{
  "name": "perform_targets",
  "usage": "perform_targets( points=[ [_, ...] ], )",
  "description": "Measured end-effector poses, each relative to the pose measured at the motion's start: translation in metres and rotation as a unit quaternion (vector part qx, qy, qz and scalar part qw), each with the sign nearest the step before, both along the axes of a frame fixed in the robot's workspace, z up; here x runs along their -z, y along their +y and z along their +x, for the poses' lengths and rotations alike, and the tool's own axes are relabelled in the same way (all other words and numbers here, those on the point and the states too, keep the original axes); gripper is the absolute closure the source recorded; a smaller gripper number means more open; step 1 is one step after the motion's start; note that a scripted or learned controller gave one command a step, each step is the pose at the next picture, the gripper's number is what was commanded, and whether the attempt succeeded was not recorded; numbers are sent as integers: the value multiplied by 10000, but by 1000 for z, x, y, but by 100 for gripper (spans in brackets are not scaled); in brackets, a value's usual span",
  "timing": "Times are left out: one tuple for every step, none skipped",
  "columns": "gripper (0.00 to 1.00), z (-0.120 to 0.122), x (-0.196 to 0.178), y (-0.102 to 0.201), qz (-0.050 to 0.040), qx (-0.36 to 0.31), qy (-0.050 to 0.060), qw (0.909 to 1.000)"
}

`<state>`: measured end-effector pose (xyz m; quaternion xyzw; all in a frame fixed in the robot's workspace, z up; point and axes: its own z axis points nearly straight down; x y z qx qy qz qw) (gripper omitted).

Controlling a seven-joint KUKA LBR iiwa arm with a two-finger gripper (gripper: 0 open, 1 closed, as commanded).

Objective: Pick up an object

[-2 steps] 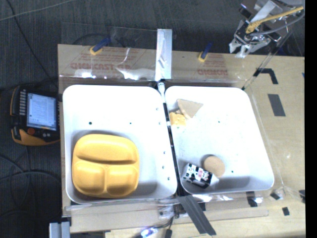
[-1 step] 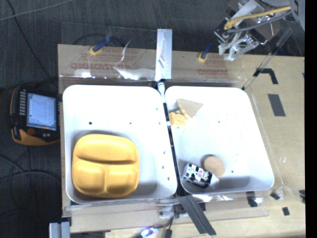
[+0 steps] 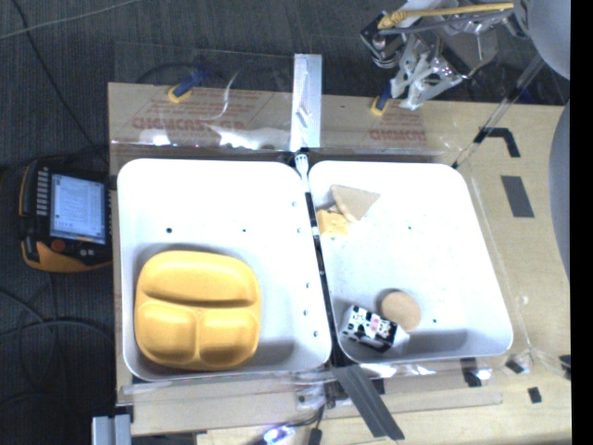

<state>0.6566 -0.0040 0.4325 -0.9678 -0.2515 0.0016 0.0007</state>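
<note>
1. End effector (image 3: 414, 80) sits at the top of the view, raised over the far edge of the counter (image 3: 528, 248), outside both bins. Metal parts cluttered and small; cannot tell how far open it is or whether it has anything in it.
2. Right shallow white plastic bin (image 3: 445, 248) lies below the end effector, toward the camera.
3. Pale tan wedge-shaped piece, maybe foam or sponge (image 3: 354, 199), in that bin's far left corner, the nearest object to the end effector, slightly left of it.
4. Small yellowish crumpled lump (image 3: 332, 222) touching the wedge on its near side, against the divider between the bins.
5. Round tan cork-like disc (image 3: 400, 309) near the bin's front wall, well apart from the end effector, almost straight below it in the view.
6. Small black-and-white printed packet with red marks (image 3: 369, 328) just beside the disc, to its left, in the front left corner.
7. Left shallow white plastic bin (image 3: 213, 202) is down-left of the end effector; large yellow rounded moulded plastic object (image 3: 197, 309) fills its front left part, farthest from the end effector.
8. Orange-and-black handheld pendant with lit screen (image 3: 65, 216) on the floor, far left.
</note>
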Motion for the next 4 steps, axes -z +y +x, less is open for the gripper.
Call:
perform_targets(
  points=[
    [100, -13, -1, -118, -21, 521, 2, 9986],
    [100, 4, 0, -73, 0, 831, 0, 9965],
    [100, -4, 0, -32, -8, 1334, 3, 9911],
    [100, 3, 0, 3, -9, 1236, -2, 9923]
  ],
)
